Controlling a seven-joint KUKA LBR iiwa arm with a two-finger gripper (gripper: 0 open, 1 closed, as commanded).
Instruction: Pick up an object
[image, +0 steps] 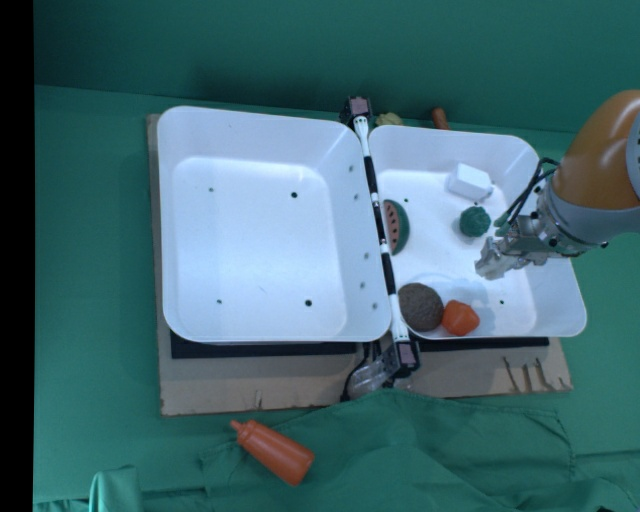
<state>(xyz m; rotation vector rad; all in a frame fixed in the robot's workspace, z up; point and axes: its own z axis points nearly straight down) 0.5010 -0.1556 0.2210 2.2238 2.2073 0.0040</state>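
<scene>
Over the right bin (560, 322), my gripper (492, 262) hangs above the white floor, arm coming in from the right edge with most of it cut off by the frame. My fingers are small and blurred against the wrist hardware; I can't tell if they're apart or together, and nothing is visibly between them.

Candidates in the right bin: green ball (475, 221) just up-left of my fingertips, near but apart. White block (469, 181) further up, near the back wall. Brown round object (421, 306) and orange object (460, 318) sit touching each other at the front wall, down-left of me. Watermelon slice (395, 226) leans by the divider, well left.

Left bin (180, 140) shows its bare floor with a few dark dots.

Hard to make out: two small items behind the right bin's back rim, mostly hidden. Orange bottle (273, 451) lies on the worktop (90, 250) in front, beside rumpled green cloth (420, 450).
</scene>
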